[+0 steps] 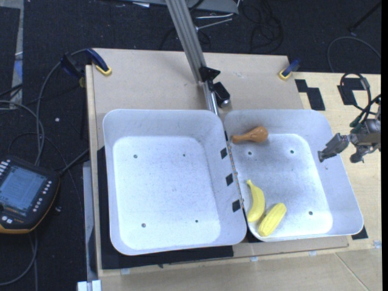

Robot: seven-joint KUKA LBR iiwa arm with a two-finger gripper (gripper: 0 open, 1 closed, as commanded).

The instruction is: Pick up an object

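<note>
The right bin (339, 180) holds three objects. A brown drumstick-shaped toy (251, 136) lies near its far left corner. A yellow banana (256, 201) and a stubby yellow corn-like piece (272, 219) lie side by side near its front left. My gripper (344, 150) hangs over the bin's right rim, well to the right of all three objects. Its fingers stand open with nothing between them.
The left bin (115, 162) sits beside the right one, with dark clips along the shared rim. A slanted metal pole (189, 35) rises behind the bins. Blue-yellow clamps (97, 62) grip the bench's back corners. A teach pendant (21, 193) lies on the floor at left.
</note>
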